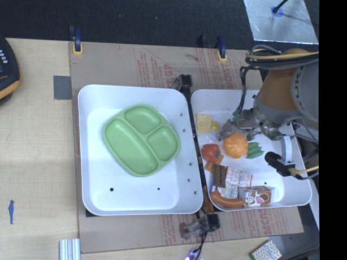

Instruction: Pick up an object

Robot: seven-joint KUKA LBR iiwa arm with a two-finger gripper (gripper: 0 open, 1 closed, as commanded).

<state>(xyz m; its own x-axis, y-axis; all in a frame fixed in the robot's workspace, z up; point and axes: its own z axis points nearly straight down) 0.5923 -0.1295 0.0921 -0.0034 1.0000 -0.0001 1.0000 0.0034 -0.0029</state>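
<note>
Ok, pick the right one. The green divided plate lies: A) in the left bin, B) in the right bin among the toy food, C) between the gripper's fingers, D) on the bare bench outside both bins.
A: the green plate lies flat in the left bin, apart from the toy food in the right bin, where the gripper hangs by the orange.

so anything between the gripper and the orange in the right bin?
Nothing visible. The gripper sits right at the orange, just above it in the view, with no item between them. The tomato lies to its left, a green piece to its right.
</note>
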